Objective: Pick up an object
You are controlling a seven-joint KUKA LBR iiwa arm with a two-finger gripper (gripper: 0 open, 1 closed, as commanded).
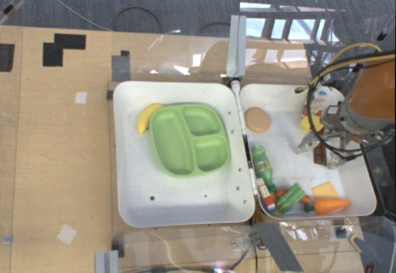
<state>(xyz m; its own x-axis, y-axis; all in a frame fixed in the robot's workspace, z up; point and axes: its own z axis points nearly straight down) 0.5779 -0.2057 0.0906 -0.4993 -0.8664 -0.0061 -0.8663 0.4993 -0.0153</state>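
My gripper (319, 153) hangs low over the right bin (291, 118), near its right side, under the grey wrist with the orange band. Its two fingers stand apart, one pointing left (304, 145), the other lower right (335, 162). A small brown piece (320, 156) lies on the bin floor in the gap between them, and they are not closed on it. A yellow item (307, 122) and a white packet (317, 102) sit just behind the gripper, partly hidden by cables. The gripper is open.
The right bin also holds a tan round bun (257, 120), a green bottle (262, 166), a green vegetable (291, 197), a carrot (331, 206) and a yellow cheese wedge (326, 190). The left bin (179, 203) holds a green divided plate (189, 139) and a banana (146, 117).
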